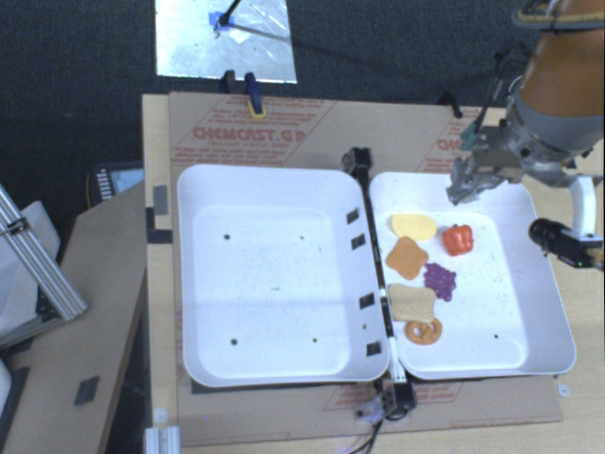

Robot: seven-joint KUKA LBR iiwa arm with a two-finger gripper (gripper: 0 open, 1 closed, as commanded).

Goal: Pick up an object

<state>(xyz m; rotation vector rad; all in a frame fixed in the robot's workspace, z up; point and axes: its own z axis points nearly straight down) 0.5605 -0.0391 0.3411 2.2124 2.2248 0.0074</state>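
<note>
Camera view puts my gripper (465,189) above the far edge of the right bin (539,348), hanging clear of everything; whether it is open or closed I cannot tell from this slant, and nothing shows in it.

Just below and toward the camera from me lie the pieces I could take: a yellow piece (414,226) nearest, a red pepper (458,239) beside it, then an orange piece (406,257), purple grapes (440,280), a tan slice (412,302) and a pretzel (423,331) farthest.

The risk, as I judge it, is the crowding. These things sit close, some touching, so a descent could land on two at once or nudge one aside. The flat ones lie low on the floor and may slip out of a pinch.

Beyond them to my far side is the left bin (274,272), joined along a black divider (371,253). Both rest on cardboard (284,132) over a wooden bench (113,282), with dark carpet (76,64) and a shiny plate (225,26) past it.
</note>
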